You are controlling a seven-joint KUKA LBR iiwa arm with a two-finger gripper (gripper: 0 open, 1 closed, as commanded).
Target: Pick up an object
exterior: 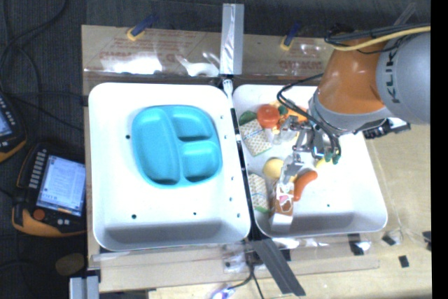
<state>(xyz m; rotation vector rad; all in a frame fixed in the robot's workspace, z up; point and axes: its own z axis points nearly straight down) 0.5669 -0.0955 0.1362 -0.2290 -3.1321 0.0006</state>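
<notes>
My gripper [299,159] hangs over the middle of the right bin [357,210], below the grey arm with the orange band [353,80]. Just under it lie an orange carrot-like piece [306,183] and a yellow lemon-like piece [274,167]. A small red and white carton [283,204] stands near the bin's front wall. An orange-red round toy [267,113] sits at the back left of this bin, with a green piece [247,117] beside it. Nothing shows plainly in the gripper's hold.
Two checkered waffle-like pieces [257,143] [257,185] lie along the right bin's left wall. The left bin [112,206] holds a blue divided tray [176,143]. A handheld pendant [50,189] and cables lie on the floor at the left.
</notes>
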